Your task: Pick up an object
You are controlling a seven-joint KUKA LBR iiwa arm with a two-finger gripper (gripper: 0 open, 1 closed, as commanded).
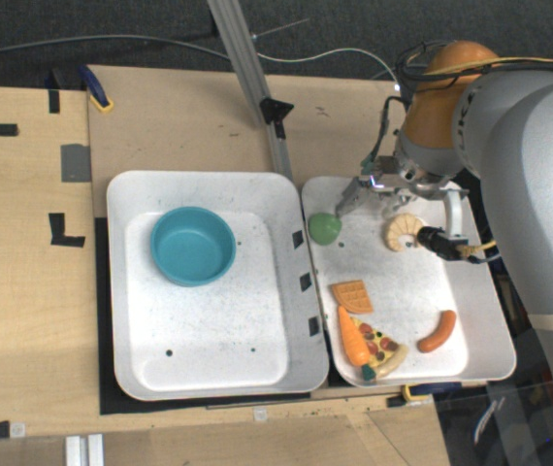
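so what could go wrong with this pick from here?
1. The claw sits right by the green ball, which could roll away when nudged.
2. The ball is near the right bin's left wall, leaving little room for a finger.
3. The croissant lies close by and may get bumped.

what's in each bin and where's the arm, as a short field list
left bin: blue bowl, toward the far left part
right bin: green ball, croissant, cracker, carrot, pizza slice, sausage
arm: reaches in from the right, over the far end of the right bin
gripper: between the green ball and the croissant, nothing seen held
task state: no object picked up yet
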